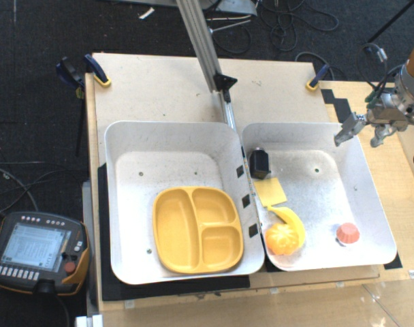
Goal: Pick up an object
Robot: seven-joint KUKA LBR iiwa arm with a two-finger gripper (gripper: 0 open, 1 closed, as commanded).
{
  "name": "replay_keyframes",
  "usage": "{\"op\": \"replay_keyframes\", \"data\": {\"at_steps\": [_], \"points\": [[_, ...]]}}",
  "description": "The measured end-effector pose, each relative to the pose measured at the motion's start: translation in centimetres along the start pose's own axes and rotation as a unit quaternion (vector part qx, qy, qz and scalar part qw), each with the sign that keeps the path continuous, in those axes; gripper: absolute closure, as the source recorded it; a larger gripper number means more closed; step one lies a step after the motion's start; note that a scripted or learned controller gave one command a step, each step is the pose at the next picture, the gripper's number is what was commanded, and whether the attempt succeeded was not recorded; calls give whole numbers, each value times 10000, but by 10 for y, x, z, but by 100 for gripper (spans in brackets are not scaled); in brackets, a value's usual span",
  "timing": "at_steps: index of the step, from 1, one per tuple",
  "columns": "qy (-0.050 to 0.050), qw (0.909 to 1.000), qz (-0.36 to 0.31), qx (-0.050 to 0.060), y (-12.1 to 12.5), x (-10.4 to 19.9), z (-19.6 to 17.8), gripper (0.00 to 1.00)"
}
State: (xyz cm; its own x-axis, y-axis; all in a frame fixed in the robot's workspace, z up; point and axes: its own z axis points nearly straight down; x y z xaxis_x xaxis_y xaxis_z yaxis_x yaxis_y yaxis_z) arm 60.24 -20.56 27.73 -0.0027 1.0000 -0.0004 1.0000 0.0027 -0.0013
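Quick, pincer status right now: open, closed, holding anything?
Pincer: open, holding nothing, fingers spread above the upper right edge of the right bin, away from the orange and the other items.

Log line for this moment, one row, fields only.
gripper: open, above right bin's far right corner, holding nothing | right bin: orange, banana, small red object | left bin: yellow tray

No text, label, brand or number is showing clearly enough to read. The handheld controller is showing a lit screen, but the writing on it is appearing too small.
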Motion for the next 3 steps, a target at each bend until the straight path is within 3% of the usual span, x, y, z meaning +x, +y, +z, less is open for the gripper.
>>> {"op": "replay_keyframes", "data": {"at_steps": [1, 3], "points": [[0, 10000, 0, 2, 0, 0, 0, 0], [6, 10000, 13, 22, -4, 3, 119, 0]]}}
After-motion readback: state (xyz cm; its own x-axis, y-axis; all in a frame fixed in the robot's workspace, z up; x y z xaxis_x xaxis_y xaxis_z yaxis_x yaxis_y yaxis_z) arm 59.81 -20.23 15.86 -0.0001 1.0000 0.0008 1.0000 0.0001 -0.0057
